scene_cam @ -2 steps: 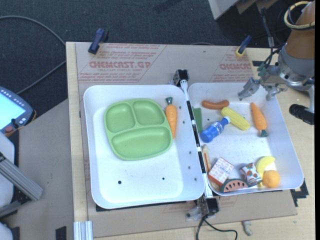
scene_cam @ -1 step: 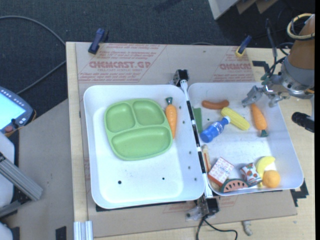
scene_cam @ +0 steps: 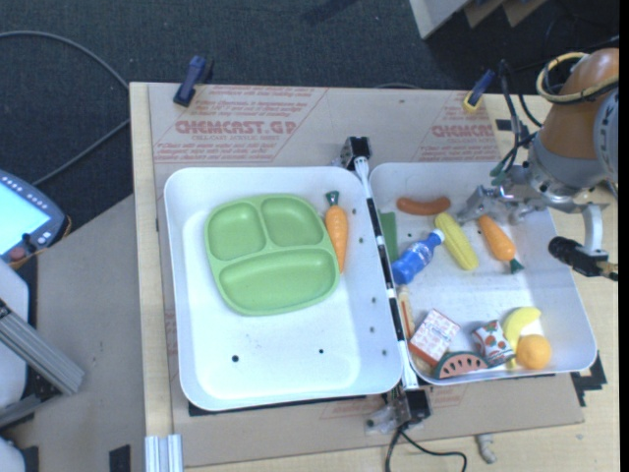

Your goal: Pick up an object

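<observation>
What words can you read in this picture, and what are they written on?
"CHEMCAST G.P": this is my best reading of the large red print on the brown cardboard sheet behind the bins; the smaller red lines around it are blurred.
The same red print repeats at the sheet's right, too blurred to read.
Small red-and-white carton: label too small to read.
Small printed can: label too small to read.

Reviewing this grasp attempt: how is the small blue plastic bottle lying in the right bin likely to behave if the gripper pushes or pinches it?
The small blue plastic bottle lies on its side on the smooth floor of the right white bin, so a nudge would probably roll or slide it. Its rounded body looks slick, so a pinch may slip. It seems light for its size.
</observation>
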